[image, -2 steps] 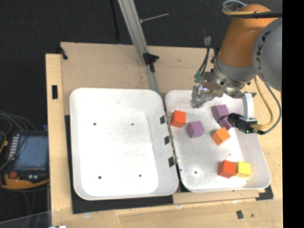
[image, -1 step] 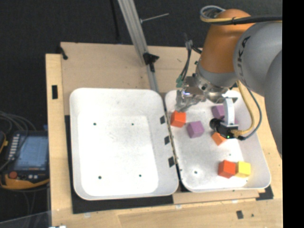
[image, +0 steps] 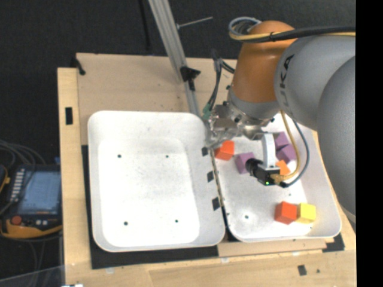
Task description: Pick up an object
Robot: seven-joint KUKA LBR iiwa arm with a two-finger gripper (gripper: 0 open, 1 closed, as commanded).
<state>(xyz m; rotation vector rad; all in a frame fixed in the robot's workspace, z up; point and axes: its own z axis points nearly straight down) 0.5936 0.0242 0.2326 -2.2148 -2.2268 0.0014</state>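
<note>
orange block [image: 224,150] in right bin [image: 263,229], near its left wall, just below gripper [image: 222,137] | jaw state: cannot tell | purple blocks [image: 244,161] beside it | orange and yellow blocks [image: 295,212] near front | left bin [image: 149,178] alongside

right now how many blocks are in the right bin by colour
orange blocks: 2, one by the gripper and one near the front
purple blocks: 2 showing, and, the second partly behind the arm
yellow blocks: 1
total: 5 in sight
</note>
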